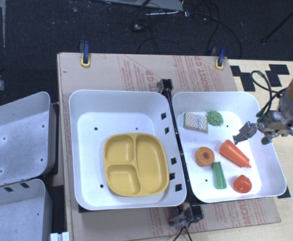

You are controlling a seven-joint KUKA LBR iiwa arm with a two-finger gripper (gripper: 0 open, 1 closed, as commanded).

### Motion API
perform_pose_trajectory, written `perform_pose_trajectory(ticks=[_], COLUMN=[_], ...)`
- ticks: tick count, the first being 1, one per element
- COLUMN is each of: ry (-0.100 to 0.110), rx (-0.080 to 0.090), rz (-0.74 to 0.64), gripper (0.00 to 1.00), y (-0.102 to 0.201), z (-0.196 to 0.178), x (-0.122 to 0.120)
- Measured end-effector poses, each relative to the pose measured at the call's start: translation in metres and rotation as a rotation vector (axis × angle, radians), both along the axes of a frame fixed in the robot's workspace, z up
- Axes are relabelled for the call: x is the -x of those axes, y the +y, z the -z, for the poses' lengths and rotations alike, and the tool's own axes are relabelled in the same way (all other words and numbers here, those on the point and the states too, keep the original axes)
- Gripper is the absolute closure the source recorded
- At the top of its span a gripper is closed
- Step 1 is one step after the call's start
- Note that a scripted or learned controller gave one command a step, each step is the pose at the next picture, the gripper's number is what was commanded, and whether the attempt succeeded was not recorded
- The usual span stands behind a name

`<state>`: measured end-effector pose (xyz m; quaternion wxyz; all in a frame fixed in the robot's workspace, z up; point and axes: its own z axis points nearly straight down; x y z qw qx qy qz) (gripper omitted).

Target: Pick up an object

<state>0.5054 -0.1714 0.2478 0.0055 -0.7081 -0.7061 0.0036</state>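
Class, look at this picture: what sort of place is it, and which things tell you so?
Probably a robotics lab test bench. Two white bins sit on a board clamped with yellow clamps, cables trail across the dark floor, and a gripper hangs over toy food like the carrot.

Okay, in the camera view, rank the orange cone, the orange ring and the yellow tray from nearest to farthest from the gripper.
1. Orange cone, just below-left of the gripper, right bin.
2. Orange ring, further left, same bin.
3. Yellow tray, in the left bin.
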Motion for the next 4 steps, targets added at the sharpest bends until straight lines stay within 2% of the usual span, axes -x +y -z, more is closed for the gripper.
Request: perform_pose_trajectory(ticks=[1,2,3,4], ry=[-0.012,-0.008,-0.007,-0.008], rx=[0.003,0.002,0.001,0.001], rz=[-0.004,-0.002,-0.001,-0.001], gripper=[0.0,0.0,0.0,0.0], y=[0.001,0.005,0.007,0.002], z=[-0.006,0.038,0.088,0.15], x=[-0.002,-0.003,0.007,0.005])
